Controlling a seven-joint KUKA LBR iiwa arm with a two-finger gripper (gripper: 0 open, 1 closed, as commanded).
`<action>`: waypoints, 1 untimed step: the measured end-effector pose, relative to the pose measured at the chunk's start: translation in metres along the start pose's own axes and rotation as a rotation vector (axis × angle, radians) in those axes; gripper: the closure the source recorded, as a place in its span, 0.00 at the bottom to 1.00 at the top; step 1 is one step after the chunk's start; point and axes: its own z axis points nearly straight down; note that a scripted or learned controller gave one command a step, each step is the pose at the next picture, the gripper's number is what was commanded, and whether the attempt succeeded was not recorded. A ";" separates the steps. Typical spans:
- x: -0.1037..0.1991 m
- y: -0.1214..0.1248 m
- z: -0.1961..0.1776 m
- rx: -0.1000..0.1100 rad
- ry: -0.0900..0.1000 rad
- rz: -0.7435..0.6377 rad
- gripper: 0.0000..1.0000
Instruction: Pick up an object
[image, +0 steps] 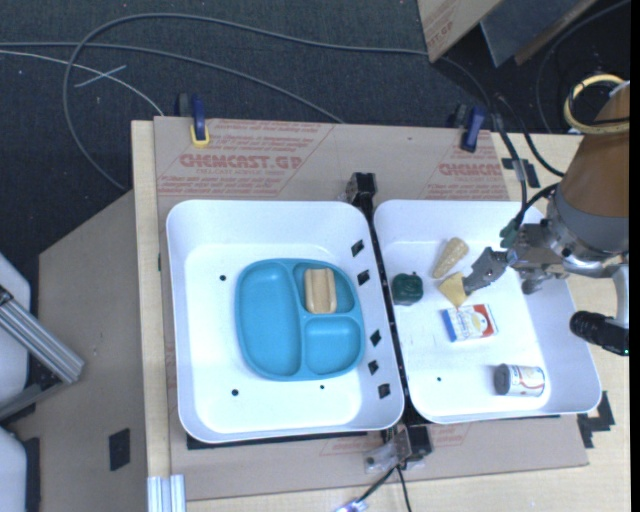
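Observation:
My gripper (507, 275) hangs over the upper middle of the right bin (560, 395), open, with nothing between its fingers. Its left finger (484, 270) is just right of a yellow wedge (455, 290) and below a tan piece (450, 257). A small red, white and blue box (468, 323) lies below the gripper. A dark green lump (406, 289) sits near the bin's left wall. A short white can (518, 380) lies on its side at the bin's lower right.
The left bin (200, 400) holds a blue divided tray (270, 320) with a tan block (320, 290) in its upper right compartment. A black divider with clips (375, 300) runs between the bins. The arm (600, 190) comes in from the right.

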 end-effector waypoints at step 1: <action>0.000 0.002 -0.007 -0.013 -0.002 -0.003 0.00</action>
